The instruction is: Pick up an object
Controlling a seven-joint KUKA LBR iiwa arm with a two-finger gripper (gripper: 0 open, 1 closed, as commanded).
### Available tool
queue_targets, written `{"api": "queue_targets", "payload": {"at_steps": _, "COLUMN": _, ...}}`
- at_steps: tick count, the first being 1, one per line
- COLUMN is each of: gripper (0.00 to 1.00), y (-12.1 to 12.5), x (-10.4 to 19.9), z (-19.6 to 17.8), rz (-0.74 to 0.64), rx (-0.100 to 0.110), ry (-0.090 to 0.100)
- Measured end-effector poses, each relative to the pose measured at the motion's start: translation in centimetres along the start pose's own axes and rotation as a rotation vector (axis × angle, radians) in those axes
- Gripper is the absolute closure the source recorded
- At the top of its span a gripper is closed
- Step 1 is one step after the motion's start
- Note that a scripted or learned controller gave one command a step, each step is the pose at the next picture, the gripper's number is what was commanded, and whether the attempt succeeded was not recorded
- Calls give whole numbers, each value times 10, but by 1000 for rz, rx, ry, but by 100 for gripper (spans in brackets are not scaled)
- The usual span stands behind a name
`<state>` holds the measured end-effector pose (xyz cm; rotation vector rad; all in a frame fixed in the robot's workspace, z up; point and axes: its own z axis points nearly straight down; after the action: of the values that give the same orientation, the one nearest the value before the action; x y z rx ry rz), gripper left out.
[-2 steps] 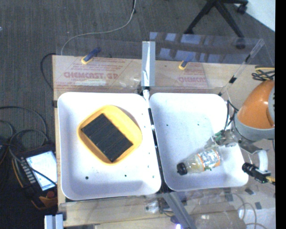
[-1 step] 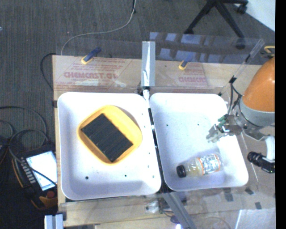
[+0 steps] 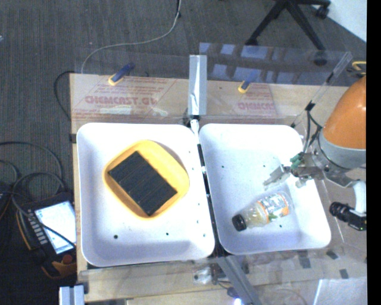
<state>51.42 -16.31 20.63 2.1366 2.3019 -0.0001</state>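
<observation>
Lying on its side just below the gripper [image 3: 290, 173], a small bottle [image 3: 262, 214] rests in the right bin [image 3: 238, 143], not grasped. How far the gripper is open cannot be told. Well left, a yellow dish [image 3: 172, 161] fills the other bin [image 3: 95, 143].

Floor [image 3: 41, 41]: I see dark grey carpet.
Cable [image 3: 128, 44]: thin, looping across carpet behind bench.
Chair base [image 3: 294, 15]: black legs, top right.
Tablet [image 3: 52, 223]: lit screen, on floor left of bench.
</observation>
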Motion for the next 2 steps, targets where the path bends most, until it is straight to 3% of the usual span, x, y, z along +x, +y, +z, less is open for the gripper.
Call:
{"api": "queue_targets", "payload": {"at_steps": 1, "gripper": 0, "y": -29, "x": 12, "z": -78, "rz": -205, "rx": -1, "ry": -2}}
{"api": "queue_targets", "payload": {"at_steps": 2, "gripper": 0, "y": -22, "x": -5, "z": 56, "rz": -122, "rx": -18, "ry": -4}}
